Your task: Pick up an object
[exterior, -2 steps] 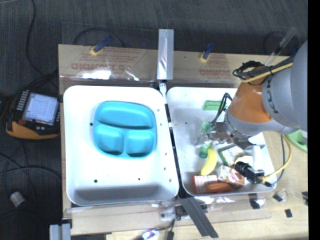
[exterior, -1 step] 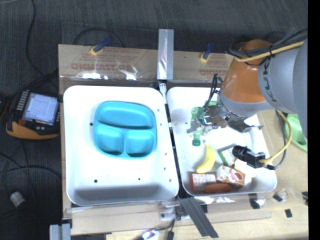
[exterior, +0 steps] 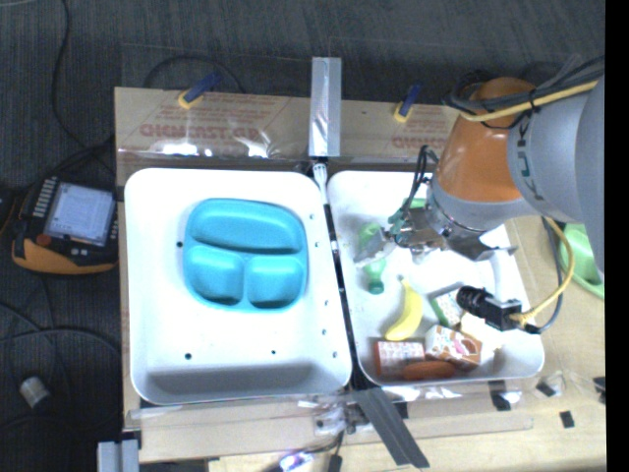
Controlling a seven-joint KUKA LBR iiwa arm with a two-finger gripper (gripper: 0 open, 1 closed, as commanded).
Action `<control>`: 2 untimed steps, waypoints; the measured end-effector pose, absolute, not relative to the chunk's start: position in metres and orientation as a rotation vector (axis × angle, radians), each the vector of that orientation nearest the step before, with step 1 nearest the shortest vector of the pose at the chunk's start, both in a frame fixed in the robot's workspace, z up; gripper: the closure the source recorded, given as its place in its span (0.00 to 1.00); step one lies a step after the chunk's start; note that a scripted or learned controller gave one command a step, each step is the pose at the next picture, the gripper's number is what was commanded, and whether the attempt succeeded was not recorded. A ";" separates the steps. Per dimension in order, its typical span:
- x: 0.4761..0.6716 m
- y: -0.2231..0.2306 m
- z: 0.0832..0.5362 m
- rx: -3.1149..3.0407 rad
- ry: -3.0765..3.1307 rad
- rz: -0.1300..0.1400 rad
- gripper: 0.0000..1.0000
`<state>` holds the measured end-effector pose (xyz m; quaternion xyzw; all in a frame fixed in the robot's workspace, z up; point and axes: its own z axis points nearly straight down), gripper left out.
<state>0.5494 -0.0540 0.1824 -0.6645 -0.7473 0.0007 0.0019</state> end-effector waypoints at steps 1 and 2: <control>0.530 -0.125 0.096 -2.306 -2.133 0.003 0.00; 0.488 -0.111 0.090 -2.031 -2.419 -0.010 0.00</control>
